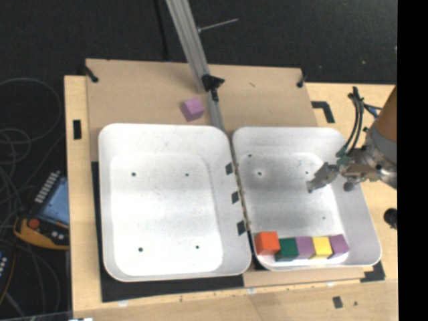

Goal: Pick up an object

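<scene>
A dark floor is lying all around a light brown tabletop (167, 89). On the far left, black cables (20, 146) are curling over the floor, and a hand controller with a blue screen and an orange edge (47, 212) is lying near them. A grey metal pole (190, 42) is leaning in from the top and is ending between the two bins.

A small purple block (193, 108) is sitting on the tabletop, just behind the left bin (167, 206). The left bin is lying flat and white beside the right bin (294, 179), and their edges are touching in the middle.

Five blocks are sitting in a row along the near edge of the right bin, each one touching the next. From left to right they are an orange block (267, 242), a green block (287, 249), a light purple block (305, 247), a yellow block (323, 247) and another purple block (339, 244).

The arm (382, 136) is reaching in from the right side. The tool (321, 178) is hanging over the bare middle of the right bin, well apart from the row of blocks. Nothing is showing between its fingers. I cannot tell if the fingers are spread or pressed together.
</scene>
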{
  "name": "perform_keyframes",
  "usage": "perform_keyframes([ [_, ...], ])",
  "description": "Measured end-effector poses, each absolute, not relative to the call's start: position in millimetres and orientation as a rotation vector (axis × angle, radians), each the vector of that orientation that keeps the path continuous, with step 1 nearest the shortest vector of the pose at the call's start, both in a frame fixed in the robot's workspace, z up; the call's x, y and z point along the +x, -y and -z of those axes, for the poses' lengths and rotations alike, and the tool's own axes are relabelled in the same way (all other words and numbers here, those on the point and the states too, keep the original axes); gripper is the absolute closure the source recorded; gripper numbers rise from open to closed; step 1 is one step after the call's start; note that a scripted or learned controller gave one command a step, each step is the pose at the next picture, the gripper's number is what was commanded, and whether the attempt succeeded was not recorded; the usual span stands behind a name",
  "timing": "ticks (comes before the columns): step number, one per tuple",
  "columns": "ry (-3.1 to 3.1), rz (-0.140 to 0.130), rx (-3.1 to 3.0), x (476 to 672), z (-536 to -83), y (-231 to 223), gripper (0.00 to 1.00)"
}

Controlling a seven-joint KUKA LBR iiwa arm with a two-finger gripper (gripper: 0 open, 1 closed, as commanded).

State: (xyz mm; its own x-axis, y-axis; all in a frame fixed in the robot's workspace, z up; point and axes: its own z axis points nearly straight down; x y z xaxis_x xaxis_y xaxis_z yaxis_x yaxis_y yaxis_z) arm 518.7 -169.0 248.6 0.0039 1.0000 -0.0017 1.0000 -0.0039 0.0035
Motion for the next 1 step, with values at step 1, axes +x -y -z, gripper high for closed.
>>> perform_keyframes([
  [1, -2.216, 0.0, 2.219, 539.2, -96.4, 189.8, 0.0],
])
